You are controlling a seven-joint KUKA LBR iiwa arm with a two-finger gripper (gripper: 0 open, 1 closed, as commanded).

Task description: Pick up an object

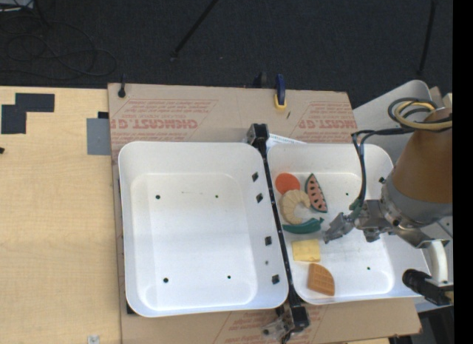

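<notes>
While the arm (425, 180) reaches in from 3 o'clock, its jaws (336, 229) hang low over the right bin (373, 280), pointing toward 9 o'clock; whether they are open or closed cannot be told from this angle, and nothing shows between them. Six toy foods lie along the bin's left side. An orange disc (287, 183) sits at 12 o'clock in the cluster, with a watermelon slice (316, 193) just beside it at 3 o'clock. Below them a pale ring (295, 206) touches a green crescent (303, 226), whose tip lies just beside the jaws. At 6 o'clock from the crescent lies a yellow block (307, 251), and below that an orange wedge (321, 280). Left bin (137, 172) adjoins at 9 o'clock, both resting on cardboard (185, 117) atop the tabletop (52, 246).
</notes>
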